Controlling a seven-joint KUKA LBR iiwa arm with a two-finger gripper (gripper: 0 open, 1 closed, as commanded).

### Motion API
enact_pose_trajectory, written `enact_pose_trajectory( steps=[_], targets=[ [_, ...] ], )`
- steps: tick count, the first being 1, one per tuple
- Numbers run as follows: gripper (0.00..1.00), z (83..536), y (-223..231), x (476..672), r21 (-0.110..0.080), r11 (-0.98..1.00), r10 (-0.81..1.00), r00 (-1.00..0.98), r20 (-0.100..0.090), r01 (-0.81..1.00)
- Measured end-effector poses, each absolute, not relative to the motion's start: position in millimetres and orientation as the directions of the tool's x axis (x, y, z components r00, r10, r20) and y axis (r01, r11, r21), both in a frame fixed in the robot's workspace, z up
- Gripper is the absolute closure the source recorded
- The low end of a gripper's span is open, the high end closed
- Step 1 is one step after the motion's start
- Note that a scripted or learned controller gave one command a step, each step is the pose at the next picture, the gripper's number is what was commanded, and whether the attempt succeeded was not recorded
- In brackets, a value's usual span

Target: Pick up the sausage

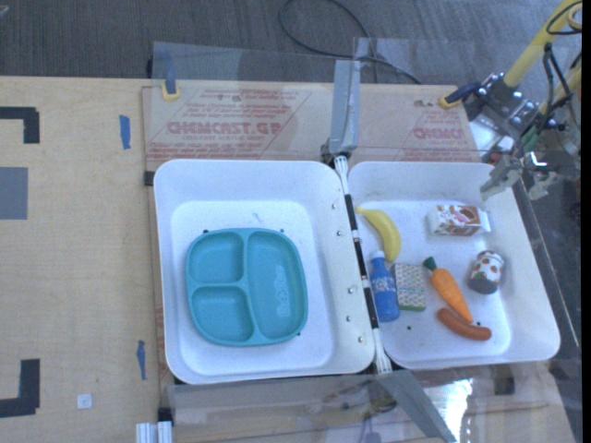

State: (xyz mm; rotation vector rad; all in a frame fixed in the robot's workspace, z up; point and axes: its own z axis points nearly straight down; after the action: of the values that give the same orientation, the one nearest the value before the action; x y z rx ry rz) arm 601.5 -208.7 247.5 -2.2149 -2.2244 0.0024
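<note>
Jaws (503,178) hang at the right bin's (545,321) far right corner, nothing visibly between them; how wide they stand I cannot tell. On the table (74,247), the left bin (171,192) holds a teal plate (247,286). The sausage (464,325) lies near the right bin's front edge, just beside the carrot (449,290), well apart from the jaws, toward the front and a little left, its long axis running roughly left-right.

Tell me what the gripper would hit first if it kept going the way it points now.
The gripper points down-left over the right bin's upper right corner. Going on, it would probably meet the small white carton first, not the sausage; depth is unclear from this slant.
</note>
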Motion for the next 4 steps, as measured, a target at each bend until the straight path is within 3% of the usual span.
enact_pose_trajectory(
  steps=[1, 2, 3, 4],
  targets=[
    [0.00, 109, -199, 641.8, 0.001, -0.074, 0.997, 0.074, -0.001, 0.997],
    [0.00, 110, -161, 657.3, 0.002, -0.114, 0.993, 0.114, -0.002, 0.993],
    [0.00, 111, -140, 625.6, -0.005, -0.198, 0.980, 0.198, 0.001, 0.980],
    [0.00, 99, -124, 585.8, -0.007, -0.455, 0.890, 0.455, 0.000, 0.890]
  ],
)
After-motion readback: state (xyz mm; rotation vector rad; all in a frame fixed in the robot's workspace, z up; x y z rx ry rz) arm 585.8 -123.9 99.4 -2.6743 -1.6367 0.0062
